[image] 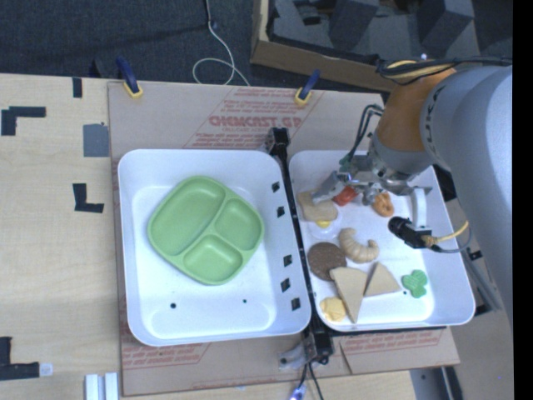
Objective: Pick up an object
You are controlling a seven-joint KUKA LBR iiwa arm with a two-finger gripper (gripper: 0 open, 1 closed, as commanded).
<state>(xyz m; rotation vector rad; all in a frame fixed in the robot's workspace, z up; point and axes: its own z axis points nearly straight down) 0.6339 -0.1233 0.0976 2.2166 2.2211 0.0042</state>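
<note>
Toy food (right bin) on cardboard

smooth glossy white plastic bins, matt light-green plastic divided plate, flat brown cardboard sheet with red print beneath, pale wood-grain bench top, smooth grey arm casing with satin orange band, plastic-looking toy food pieces

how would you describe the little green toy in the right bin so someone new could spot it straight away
Start at the right-hand white bin, the one crowded with toy food rather than the one holding the green divided plate. Go to its near right corner: the small green piece sits there, just right of the tan wedges. It is the only green item in that bin; its neighbours are tan, brown, yellow or orange.
</note>
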